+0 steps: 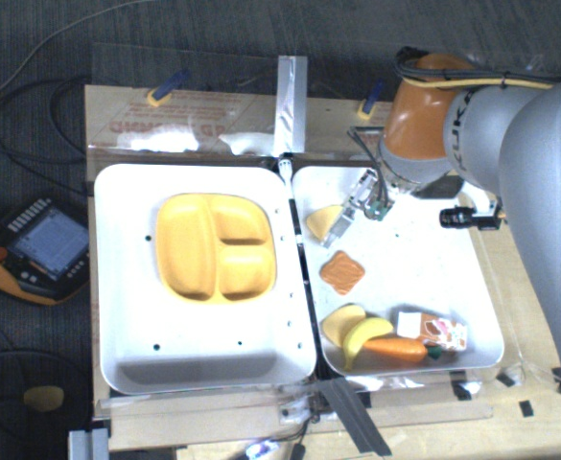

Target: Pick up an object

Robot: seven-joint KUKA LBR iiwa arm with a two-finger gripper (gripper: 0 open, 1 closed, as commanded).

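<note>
The right bin [453, 276] holds several toy foods. A pale yellow wedge [320, 221] lies at its upper left, and an orange waffle-like square [342, 273] sits below it. Along the front edge are a yellow apple slice [338, 322], a banana [366, 333], a carrot [395, 350] and a small white and red carton [435, 331]. My gripper [349, 217] reaches down into the bin's upper left, its tips right beside the pale wedge, with nothing visibly held between them.
The left bin [127, 343] carries a yellow divided tray [215, 245]. A metal post [291, 103] stands behind the wall between the bins. A handheld pendant [35, 247] lies on the floor at far left. The arm's grey body fills the upper right.
</note>
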